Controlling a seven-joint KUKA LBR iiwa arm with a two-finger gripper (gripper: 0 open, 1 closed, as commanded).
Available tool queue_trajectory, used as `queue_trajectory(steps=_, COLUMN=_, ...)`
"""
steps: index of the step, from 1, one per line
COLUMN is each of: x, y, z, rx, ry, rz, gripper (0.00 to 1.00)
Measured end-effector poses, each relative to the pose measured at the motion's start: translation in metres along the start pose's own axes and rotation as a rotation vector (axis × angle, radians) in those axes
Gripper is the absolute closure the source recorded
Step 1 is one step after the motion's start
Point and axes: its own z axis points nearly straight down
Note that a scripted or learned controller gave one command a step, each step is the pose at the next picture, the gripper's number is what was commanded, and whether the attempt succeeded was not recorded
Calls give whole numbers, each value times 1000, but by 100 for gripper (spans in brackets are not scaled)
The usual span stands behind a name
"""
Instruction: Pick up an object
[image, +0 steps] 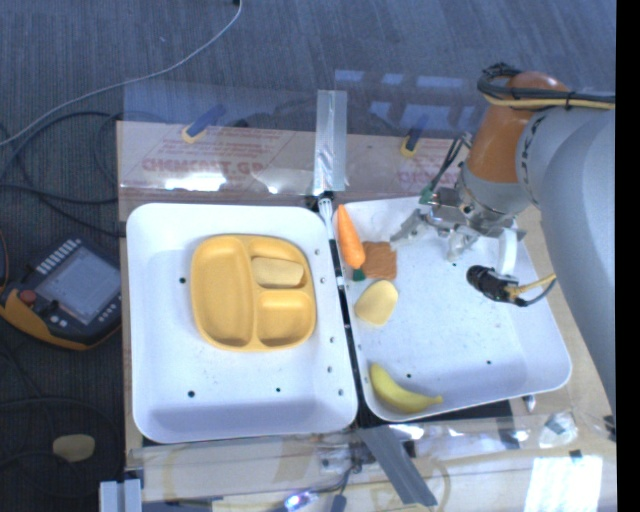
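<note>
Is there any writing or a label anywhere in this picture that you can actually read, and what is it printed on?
Faint red lettering on the cardboard sheet behind the bins: blurred and washed out by glare, not readable.
Screen of the handheld controller on the floor at the left: too small to read.
No words or numbers can be seen on the yellow divided tray, the carrot, the banana or the gripper.

Left bin (160, 390): shallow, white, holding a yellow divided tray.
Divided tray (252, 290): yellow, three compartments, lying near the bin's centre.
Pendant (62, 292): handheld controller with a grey screen and orange edge, on the floor left of the bench.
Cables (120, 85): thin lines running across the dark carpet at upper left.
Cardboard sheet (220, 155): brown, printed, behind the bins under clear film.
Clamps (203, 122): yellow and blue, on the sheet's far edge.
</note>
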Motion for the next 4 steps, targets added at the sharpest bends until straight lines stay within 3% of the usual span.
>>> queue_trajectory(steps=1, x=21, y=3, z=26, rx=-36, ry=1, rz=69, gripper=0)
queue_trajectory(steps=2, x=32, y=10, z=21, rx=-10, ry=-6, rz=142, gripper=0)
queue_trajectory(steps=3, x=35, y=1, z=26, rx=-42, ry=-7, rz=144, gripper=0)
queue_trajectory(steps=4, x=39, y=5, z=27, rx=-39, ry=-2, rz=-37, gripper=0)
